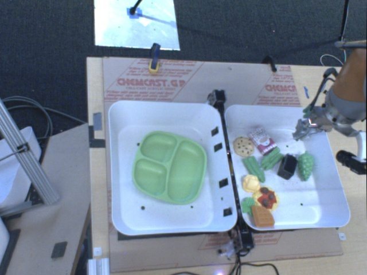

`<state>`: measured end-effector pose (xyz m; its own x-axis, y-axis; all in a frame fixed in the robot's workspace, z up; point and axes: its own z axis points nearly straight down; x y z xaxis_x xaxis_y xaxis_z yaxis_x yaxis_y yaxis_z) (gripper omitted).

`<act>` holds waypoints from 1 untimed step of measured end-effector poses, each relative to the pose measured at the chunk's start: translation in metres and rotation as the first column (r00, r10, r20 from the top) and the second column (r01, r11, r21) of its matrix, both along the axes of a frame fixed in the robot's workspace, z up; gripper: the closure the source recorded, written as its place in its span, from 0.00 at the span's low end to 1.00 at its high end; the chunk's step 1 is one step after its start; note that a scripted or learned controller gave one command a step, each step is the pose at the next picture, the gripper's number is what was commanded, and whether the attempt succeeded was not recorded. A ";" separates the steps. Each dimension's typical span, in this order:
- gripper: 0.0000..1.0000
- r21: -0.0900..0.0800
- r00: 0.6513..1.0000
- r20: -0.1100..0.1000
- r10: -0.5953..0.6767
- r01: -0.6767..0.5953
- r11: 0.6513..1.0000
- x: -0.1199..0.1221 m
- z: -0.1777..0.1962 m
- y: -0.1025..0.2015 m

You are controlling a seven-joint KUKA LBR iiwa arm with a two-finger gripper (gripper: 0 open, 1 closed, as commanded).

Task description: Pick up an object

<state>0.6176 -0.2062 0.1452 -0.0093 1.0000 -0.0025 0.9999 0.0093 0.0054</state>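
The right bin [321,211] holds a heap of toy food: a chocolate-chip cookie [243,146], a pink wrapped packet [262,140], green pods [270,158], a black block [287,166], a green grape bunch [306,165], a yellow piece [250,183], a pizza slice [266,198] and an orange block [262,216]. My gripper [303,130] hangs over the bin's upper right part, just above the grape bunch and right of the packet. Nothing shows between its fingers.
The left bin [123,122] carries a green divided plate [170,166]. A black divider with clips [223,153] runs between the bins. The arm's orange band [351,79] stands over the right bin's far right edge. Cardboard [172,79] lies under both bins.
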 end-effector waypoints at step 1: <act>1.00 -0.002 1.000 0.003 0.005 -0.005 1.000 0.001 0.011 0.000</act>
<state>0.6187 -0.2063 0.1564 -0.0145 0.9999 -0.0043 0.9999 0.0145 0.0088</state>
